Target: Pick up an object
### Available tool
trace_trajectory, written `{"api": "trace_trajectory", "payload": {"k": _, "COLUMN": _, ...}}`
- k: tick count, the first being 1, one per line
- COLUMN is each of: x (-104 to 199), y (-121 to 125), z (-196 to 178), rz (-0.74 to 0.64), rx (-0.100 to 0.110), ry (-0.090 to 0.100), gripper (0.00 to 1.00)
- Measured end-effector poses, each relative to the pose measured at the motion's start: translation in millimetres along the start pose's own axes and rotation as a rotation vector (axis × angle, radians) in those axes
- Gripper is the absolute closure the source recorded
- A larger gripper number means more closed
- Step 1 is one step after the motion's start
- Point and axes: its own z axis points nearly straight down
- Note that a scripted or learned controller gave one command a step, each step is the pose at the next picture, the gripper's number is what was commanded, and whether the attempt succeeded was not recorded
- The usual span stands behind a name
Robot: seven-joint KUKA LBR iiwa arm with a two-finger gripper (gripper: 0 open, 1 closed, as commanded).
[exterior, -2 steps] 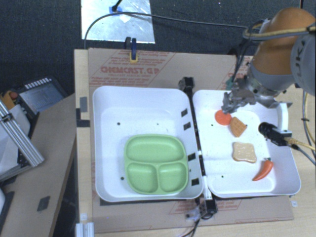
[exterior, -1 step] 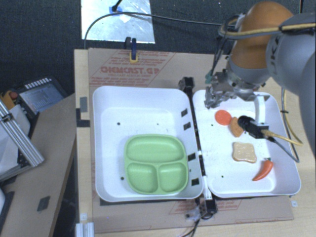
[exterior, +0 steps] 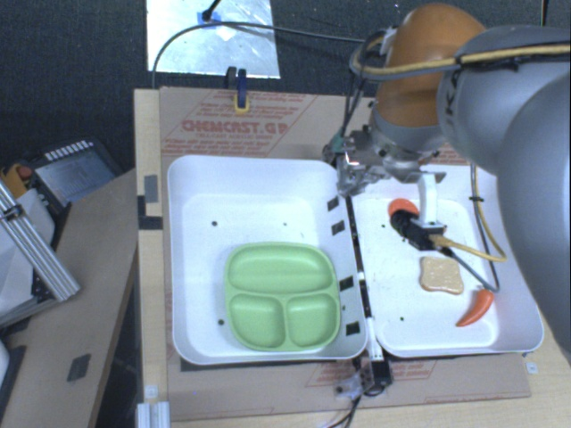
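Gripper [exterior: 355,175] stands over the far end of the divide between the two bins, at the far-left corner of the right bin [exterior: 513,333]; whether it is released or clenched cannot be told. The right bin contains a slice of toast [exterior: 441,275], an orange-red pepper [exterior: 475,308] just beside it toward the near rim, and a small orange-red piece [exterior: 401,208] close to the gripper. The left bin [exterior: 201,194] carries a green divided plate [exterior: 281,294] at its near side
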Motion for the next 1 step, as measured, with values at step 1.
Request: {"api": "trace_trajectory", "payload": {"k": 1, "x": 52.0, "y": 17.2, "z": -8.1, "rz": -0.001, "rx": -0.003, "ry": 0.002, "gripper": 1.00}}
